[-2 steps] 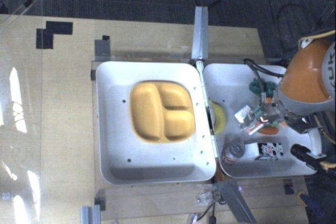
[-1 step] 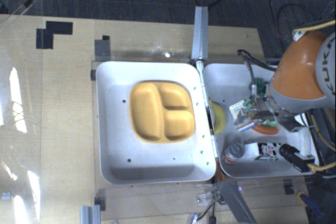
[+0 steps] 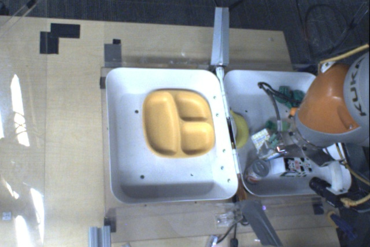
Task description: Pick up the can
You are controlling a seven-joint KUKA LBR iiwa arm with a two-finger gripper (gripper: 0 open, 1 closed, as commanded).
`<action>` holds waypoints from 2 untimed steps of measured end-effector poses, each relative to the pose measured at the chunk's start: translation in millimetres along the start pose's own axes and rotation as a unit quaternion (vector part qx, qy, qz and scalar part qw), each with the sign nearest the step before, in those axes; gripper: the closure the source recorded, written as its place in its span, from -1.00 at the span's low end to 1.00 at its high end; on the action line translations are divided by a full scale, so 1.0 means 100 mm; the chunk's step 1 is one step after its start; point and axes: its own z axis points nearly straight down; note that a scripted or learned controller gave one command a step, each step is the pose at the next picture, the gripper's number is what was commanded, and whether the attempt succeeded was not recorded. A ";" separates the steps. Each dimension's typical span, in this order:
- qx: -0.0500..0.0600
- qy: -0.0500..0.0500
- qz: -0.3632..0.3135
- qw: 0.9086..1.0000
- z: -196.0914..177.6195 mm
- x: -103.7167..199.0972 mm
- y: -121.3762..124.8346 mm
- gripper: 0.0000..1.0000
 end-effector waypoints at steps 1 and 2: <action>-0.001 -0.001 0.057 0.998 -0.95 0.29 0.69 1.00; 0.000 -0.001 0.140 0.990 -0.79 0.02 0.71 1.00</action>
